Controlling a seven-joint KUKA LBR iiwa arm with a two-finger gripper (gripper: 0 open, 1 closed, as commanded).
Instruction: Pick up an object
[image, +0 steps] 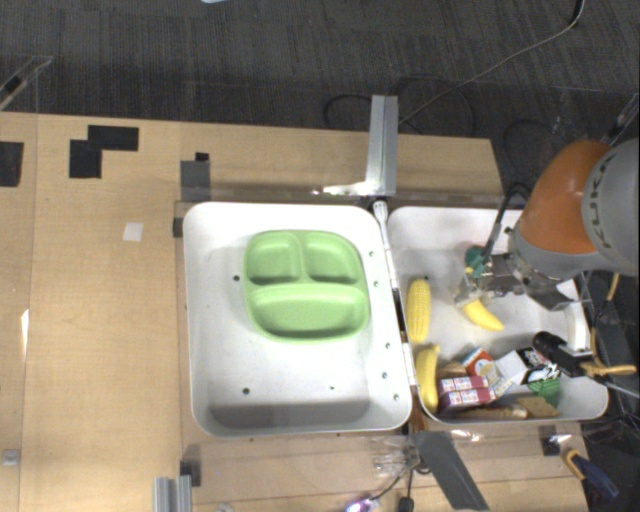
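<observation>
Orange-banded arm (575, 215) overhead, gripper (483, 285) low — over banana (484, 316)

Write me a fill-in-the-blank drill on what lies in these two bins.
1. The green divided plate lies in the ____ bin.
2. The corn cob lies along the right bin's ____ wall.
3. The gripper hangs just above a ____ .
4. The plate has ____ compartments.

Missing words: left; left; banana; three

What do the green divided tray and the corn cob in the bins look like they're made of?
Green tray: likely moulded plastic, matte, with one uniform colour and rounded compartment edges. Corn cob: probably a plastic toy, given its even yellow and smooth look, though the picture leaves that open.
</observation>
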